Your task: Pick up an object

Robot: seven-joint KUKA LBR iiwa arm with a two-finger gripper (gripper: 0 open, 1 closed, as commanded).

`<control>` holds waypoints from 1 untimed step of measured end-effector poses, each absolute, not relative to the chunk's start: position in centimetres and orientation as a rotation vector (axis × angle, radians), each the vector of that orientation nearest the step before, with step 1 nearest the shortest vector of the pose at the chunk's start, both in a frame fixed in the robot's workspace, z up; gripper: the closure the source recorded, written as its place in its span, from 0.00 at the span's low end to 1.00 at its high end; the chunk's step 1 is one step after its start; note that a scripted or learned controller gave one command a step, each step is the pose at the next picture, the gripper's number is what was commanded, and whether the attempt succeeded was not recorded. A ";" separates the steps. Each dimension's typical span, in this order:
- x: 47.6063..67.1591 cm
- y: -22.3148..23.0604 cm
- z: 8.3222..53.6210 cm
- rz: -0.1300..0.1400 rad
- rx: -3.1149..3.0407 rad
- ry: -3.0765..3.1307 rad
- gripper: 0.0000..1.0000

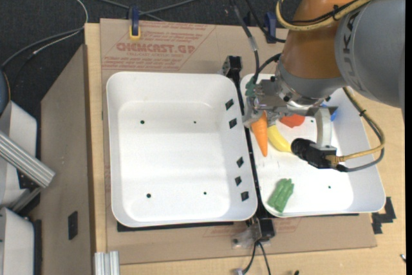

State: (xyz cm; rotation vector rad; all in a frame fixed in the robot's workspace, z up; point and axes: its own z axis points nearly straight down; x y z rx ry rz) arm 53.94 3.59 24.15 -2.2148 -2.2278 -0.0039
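While the arm point(322, 29) hangs low over the right bin point(360, 199), we find the gripper point(267, 106) poised at that bin's upper left, just above the thick end of an orange carrot point(259, 134). We cannot tell how the jaws stand, since the wrist hides them from above, and nothing shows between them. The carrot lies along the bin's left wall, its point towards us, with a yellow banana-like piece point(279, 139) touching its right side and a red piece point(293, 120) just behind that. A green piece point(280, 195) lies well apart near the front edge, and the left bin point(129, 93) sits beside. We judge the carrot to be a light, stiff toy (smooth plastic, by its sheen), so it may slip from a pinch on the taper. The thick upper half looks the surest hold, taken across its width, though the wall and the banana crowd both sides and leave little room.
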 end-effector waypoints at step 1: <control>56.6 7.4 22.6 -0.003 -2.216 -2.227 1.00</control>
